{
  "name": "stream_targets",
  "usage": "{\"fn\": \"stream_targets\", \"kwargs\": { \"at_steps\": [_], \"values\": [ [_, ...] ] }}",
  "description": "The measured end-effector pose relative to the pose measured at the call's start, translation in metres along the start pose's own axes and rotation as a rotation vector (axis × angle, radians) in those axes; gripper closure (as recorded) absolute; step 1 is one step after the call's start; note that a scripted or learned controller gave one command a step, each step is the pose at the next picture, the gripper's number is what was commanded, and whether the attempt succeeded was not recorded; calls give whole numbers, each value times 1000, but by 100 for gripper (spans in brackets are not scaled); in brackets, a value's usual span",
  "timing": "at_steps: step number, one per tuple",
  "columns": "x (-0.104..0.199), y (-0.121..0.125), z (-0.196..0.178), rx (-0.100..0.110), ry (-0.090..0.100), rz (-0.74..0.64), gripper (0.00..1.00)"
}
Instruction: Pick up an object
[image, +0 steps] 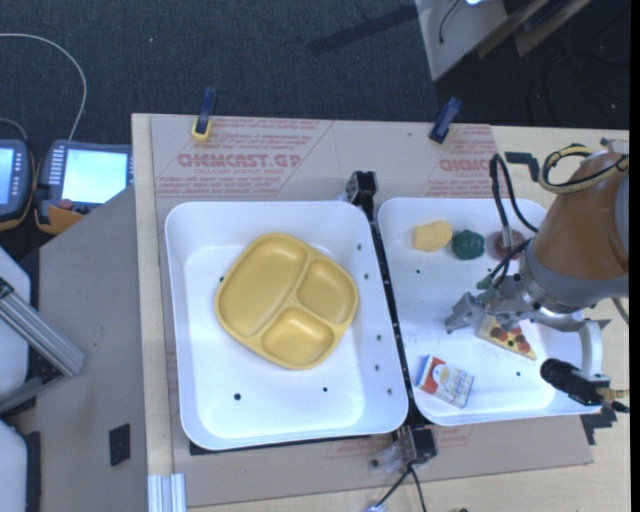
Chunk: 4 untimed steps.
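In the right bin (420, 300), my gripper (463, 314) hangs low over the bin floor, reaching in from the right. It sits just left of a toy pizza slice (511, 339), which lies partly under the wrist. Nothing shows in its grasp. A yellow chunk (432, 236) and a green round object (467, 244) lie at the bin's far end. A small red, white and blue box (444, 380) rests near the front edge. Behind the arm's cables, a small reddish item (505, 241) is partly hidden.
The left bin (190, 300) holds a yellow divided plate (288, 299) near its middle. A black divider (385, 300) runs between the two bins. The arm's grey and orange body (580, 240) covers the right bin's right side.
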<state>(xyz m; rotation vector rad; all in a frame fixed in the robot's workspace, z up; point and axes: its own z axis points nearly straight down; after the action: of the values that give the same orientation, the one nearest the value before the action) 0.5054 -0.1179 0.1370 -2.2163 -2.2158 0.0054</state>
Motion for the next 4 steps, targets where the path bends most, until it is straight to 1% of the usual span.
{"fn": "stream_targets", "kwargs": {
  "at_steps": [1, 2, 3, 4],
  "values": [
    [-1, 2, -14, -9, -3, 2, 100],
    [0, -4, -59, -13, -5, -1, 100],
    [10, -2, -117, -16, -5, -3, 100],
    [10, -1, -166, -16, -5, -2, 100]
  ]
}}
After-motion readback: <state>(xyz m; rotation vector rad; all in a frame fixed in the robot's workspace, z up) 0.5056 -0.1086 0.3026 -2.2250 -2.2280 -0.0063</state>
